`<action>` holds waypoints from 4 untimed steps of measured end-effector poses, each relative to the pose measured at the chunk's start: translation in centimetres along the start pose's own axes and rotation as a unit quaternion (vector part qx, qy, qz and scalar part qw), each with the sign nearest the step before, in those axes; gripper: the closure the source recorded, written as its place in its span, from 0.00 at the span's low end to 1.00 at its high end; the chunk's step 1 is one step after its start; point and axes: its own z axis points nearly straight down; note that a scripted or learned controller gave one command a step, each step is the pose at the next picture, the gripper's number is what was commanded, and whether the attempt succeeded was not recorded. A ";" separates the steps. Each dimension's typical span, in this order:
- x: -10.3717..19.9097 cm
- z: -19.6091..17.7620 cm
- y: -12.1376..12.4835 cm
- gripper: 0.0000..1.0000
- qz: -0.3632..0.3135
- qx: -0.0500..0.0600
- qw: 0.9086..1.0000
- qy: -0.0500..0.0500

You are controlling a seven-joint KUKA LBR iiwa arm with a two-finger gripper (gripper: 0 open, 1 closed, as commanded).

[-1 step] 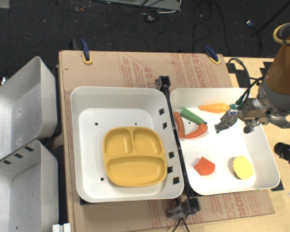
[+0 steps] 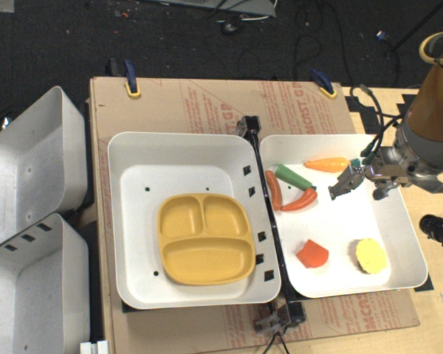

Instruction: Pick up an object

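Note:
The right bin (image 2: 399, 220) holds several toy foods. An orange carrot (image 2: 326, 164) lies at the back, a green piece (image 2: 293, 176) just left of it. A red pepper (image 2: 300, 200) and a red-orange sausage (image 2: 273, 189) lie near the bin's left wall. A red chunk (image 2: 311, 254) and a yellow round piece (image 2: 371, 256) sit toward the front. My gripper (image 2: 346, 182) hangs over the bin's back right area, just right of the carrot, with nothing seen between its fingers.
The left bin (image 2: 133, 220) bears a yellow divided plate (image 2: 205, 238). Two white bins (image 2: 29, 198) lie off the bench to the left. Cables run behind the arm at the right.

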 end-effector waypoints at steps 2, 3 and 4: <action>0.2 10.6 -0.2 0.00 0.001 0.003 1.000 0.001; 1.2 16.5 -0.3 0.00 0.001 0.003 1.000 0.001; 1.1 15.2 -0.2 1.00 0.002 0.000 1.000 0.000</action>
